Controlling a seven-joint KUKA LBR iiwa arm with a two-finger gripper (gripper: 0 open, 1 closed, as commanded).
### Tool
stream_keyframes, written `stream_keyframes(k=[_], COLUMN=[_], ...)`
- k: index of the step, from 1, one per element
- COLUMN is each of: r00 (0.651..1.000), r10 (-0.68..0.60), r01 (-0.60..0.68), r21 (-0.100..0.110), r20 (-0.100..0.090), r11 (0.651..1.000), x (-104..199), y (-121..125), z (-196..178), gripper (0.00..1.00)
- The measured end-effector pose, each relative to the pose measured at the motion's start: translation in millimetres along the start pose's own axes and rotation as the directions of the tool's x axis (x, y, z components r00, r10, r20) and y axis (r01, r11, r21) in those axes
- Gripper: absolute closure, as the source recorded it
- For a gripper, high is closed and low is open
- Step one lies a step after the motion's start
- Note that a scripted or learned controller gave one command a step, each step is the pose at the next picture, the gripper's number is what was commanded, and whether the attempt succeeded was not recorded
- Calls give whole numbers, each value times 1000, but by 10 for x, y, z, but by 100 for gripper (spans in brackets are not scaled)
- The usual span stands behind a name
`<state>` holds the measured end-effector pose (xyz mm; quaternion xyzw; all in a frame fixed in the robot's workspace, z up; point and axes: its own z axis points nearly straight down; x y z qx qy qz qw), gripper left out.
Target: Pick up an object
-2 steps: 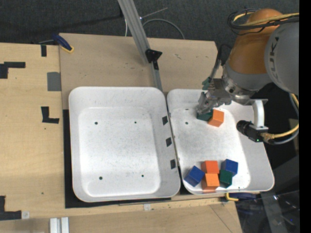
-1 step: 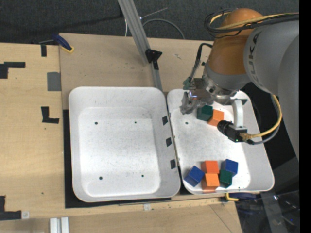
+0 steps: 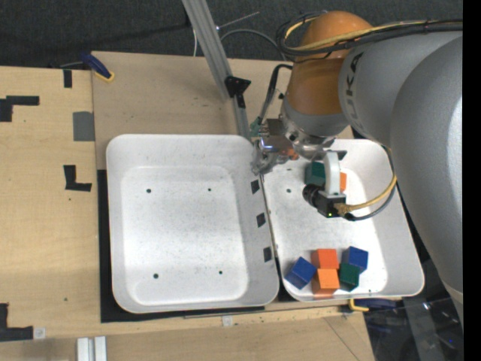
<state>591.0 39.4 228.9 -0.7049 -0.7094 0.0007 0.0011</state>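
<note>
Left bin, right bin: white plastic, smooth, faintly speckled. Bench: pale wood, matt. Arm: smooth grey shell, orange band glossy. Slanted rail: bare metal. Blocks: matt.

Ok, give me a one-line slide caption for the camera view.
Gripper poised over the right bin at its far end; a block cluster, blue, orange and green, sits at its near end.
</note>
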Motion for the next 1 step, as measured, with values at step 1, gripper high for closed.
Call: stream_keyframes(k=[1], r00=[1000], r10=[0], r01=[0], r21=[-2], r20=[-1], r11=[1000], x=[473], y=[164], z=[-100], gripper=[100])
